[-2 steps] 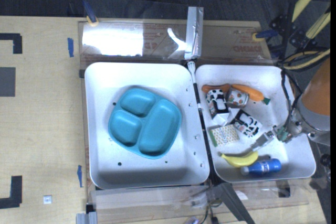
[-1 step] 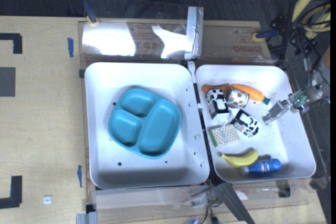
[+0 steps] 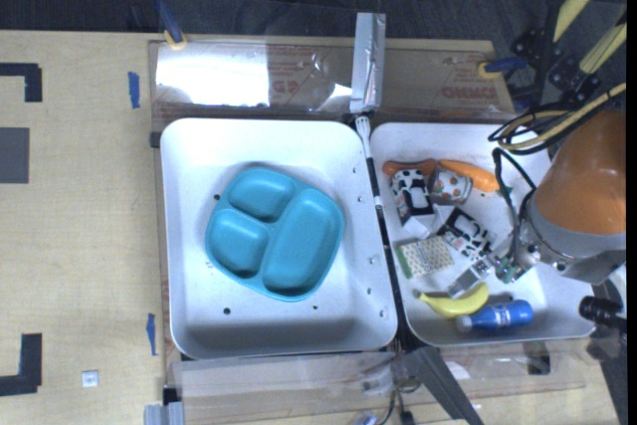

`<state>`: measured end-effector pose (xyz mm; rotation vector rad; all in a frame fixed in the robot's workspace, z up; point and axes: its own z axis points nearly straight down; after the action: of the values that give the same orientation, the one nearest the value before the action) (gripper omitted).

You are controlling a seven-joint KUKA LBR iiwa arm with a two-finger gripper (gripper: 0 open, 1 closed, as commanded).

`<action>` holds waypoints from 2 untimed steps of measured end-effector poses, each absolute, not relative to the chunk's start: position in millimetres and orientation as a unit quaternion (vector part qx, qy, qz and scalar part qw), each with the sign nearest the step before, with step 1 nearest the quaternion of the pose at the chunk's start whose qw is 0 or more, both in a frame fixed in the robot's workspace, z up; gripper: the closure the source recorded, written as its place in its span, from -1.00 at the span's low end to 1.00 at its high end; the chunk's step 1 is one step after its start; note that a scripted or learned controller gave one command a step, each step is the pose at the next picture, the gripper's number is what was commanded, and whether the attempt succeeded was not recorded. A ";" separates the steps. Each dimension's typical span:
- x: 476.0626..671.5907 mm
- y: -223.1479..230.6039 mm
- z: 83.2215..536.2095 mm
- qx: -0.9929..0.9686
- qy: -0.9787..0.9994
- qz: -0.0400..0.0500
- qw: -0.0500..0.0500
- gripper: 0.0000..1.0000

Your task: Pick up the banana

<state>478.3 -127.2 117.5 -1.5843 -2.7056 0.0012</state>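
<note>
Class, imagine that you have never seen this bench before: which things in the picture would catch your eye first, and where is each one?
The bright blue divided plate stands out first, alone in the left bin. Next comes the arm's orange band at the right edge, above the right bin. In that bin a clutter of small things lies, with the yellow banana near its front beside a blue bottle.

The grey arm [image 3: 587, 244] enters from three o'clock, its orange band [image 3: 589, 182] bulking large at the frame's edge, the wrist angled down toward eight o'clock, and black cables looping over it at twelve o'clock, while its gripper [image 3: 476, 276] points low toward the picture's lower middle.
</note>
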 end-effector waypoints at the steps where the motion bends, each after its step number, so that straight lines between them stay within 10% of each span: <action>1: 477.6 -127.2 124.1 -0.506 -0.862 0.001 0.006 1.00; 2: 504.0 -144.6 282.8 -0.627 -0.779 0.002 0.002 1.00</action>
<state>504.0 -144.6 282.8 -1.9684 -2.4431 0.0050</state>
